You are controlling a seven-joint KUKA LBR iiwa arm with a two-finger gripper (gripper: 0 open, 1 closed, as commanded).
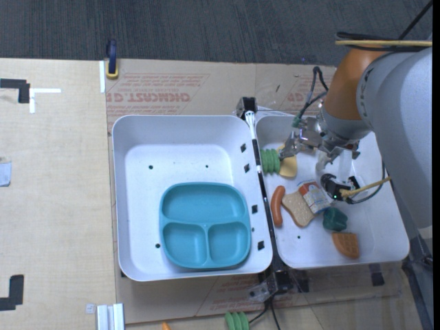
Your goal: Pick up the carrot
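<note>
Carrot at the near edge of the right bin; my gripper above mid-bin.

The left bin holds a teal divided tray. The right bin holds a green ridged item, a yellow piece, a sausage, a bread slice, a dark green item and the carrot. My arm covers the bin's right edge. I cannot tell the state of my jaws. The carrot lies well apart from them, toward the bin's near right corner.
</note>
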